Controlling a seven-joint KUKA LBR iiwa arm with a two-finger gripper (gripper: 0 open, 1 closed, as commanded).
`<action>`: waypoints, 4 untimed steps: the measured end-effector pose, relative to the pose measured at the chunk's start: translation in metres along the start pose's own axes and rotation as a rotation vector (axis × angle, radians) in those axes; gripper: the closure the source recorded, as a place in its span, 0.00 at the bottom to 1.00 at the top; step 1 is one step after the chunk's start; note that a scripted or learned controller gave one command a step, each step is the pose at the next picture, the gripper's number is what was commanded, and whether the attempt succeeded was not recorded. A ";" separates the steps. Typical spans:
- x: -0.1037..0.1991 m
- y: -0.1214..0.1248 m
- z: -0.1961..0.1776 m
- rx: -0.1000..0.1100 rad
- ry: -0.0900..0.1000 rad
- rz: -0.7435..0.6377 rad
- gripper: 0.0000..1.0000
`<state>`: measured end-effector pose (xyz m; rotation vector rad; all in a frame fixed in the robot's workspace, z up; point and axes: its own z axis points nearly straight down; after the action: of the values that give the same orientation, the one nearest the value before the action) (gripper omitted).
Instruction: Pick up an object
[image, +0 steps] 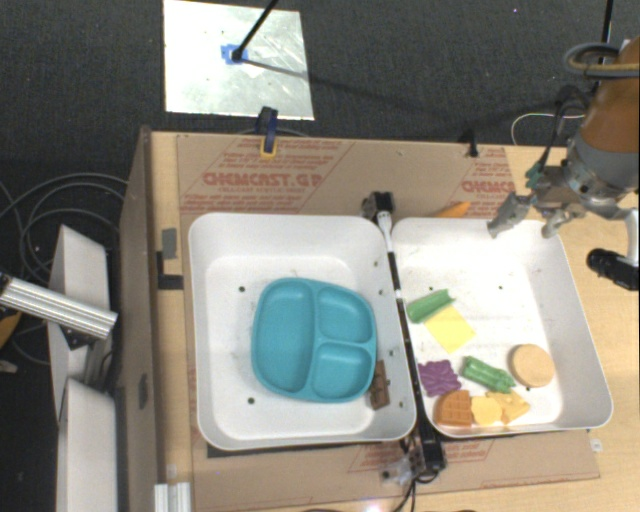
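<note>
The gripper (527, 216) is seen poised above the far edge of the right bin (572, 300), its two fingers (499, 222) spread apart with nothing held between them. The grey arm (608, 140), marked by an orange band above the wrist, is extended in from the right of the camera view.

The loose objects are gathered in the right bin, nearer the camera than the gripper. A green piece (429, 304) is laid below and to the left of the gripper, with a yellow square (450, 328) touching it on the near side. Further toward the near rim, a second green piece (487, 374) is placed beside a round tan disc (531, 365), which is found almost straight below the gripper in the picture. Along the near wall, a purple piece (438, 377), an orange waffle-shaped piece (454, 408) and a pale yellow piece (497, 408) are clustered close together.

Well to the left of the gripper, the left bin (225, 260) is occupied by a teal divided plate (313, 340). A small brown object (380, 386) is wedged at the plate's right edge, against the divider between the bins. Both bins are set on a cardboard-covered surface (300, 170). A small orange item (453, 210) is seen on the surface just left of the gripper, outside the bin.
</note>
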<state>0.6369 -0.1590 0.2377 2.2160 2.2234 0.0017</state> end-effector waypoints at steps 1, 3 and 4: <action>0.003 -0.083 0.066 0.013 0.004 0.005 0.00; 0.053 -0.149 0.152 -0.002 0.002 0.004 0.00; 0.028 -0.070 0.152 -0.007 -0.002 -0.002 0.00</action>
<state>0.5675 -0.1311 0.0858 2.2093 2.2204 0.0070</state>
